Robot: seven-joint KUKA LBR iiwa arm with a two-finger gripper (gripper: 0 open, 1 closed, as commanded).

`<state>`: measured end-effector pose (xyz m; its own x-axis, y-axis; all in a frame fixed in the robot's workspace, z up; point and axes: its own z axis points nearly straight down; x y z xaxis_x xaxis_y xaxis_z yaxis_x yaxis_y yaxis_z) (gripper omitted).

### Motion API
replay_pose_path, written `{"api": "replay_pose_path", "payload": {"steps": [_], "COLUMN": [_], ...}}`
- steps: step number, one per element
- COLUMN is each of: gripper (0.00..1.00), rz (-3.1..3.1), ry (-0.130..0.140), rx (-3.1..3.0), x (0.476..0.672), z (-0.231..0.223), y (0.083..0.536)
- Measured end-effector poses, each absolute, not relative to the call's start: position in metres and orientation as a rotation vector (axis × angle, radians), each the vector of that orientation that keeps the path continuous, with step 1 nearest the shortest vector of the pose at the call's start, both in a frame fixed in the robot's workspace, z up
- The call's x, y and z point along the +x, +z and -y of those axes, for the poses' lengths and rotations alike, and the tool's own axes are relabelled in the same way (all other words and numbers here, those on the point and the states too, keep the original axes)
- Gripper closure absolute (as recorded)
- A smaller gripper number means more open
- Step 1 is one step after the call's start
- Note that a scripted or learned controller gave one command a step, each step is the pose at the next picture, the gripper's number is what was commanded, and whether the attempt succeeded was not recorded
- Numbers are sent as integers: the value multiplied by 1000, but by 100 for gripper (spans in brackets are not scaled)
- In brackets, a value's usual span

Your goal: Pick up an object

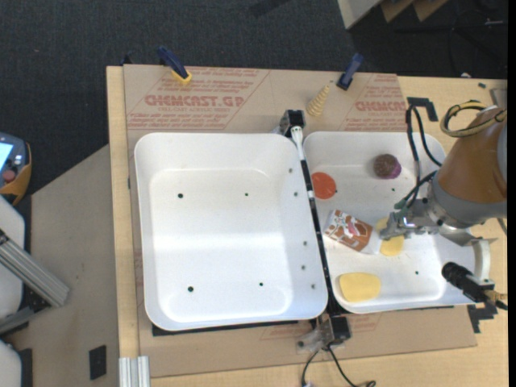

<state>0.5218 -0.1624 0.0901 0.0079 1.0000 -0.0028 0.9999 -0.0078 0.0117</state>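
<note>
The right bin [355,147] holds several objects: an orange-red disc [324,185], a dark purple ball [387,166], a red and white crumpled packet [349,230], a small yellow piece [392,247] and a larger yellow block [359,287]. My gripper [393,226] reaches in from the right and hangs low in the bin, just above the small yellow piece and right of the packet. The wrist body hides its tips.
The left bin [161,156] lies beside the right one, with a black divider clip [292,122] between them at the back. Blue clamps [174,64] [351,71] hold the cardboard base. Cables [417,131] loop near the arm at the right.
</note>
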Motion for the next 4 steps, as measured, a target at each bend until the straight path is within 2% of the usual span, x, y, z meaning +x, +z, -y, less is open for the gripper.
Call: {"api": "replay_pose_path", "payload": {"steps": [1,2,3,4], "gripper": [100,100,100,100], "rz": [-2213,-2211,-2223,-2210], "ry": [0,10,-8,13], "rx": [2221,2210,2232,2202], "x": [486,481,476,511], "z": [183,192,225,225], "y": [142,283,167,373]}}
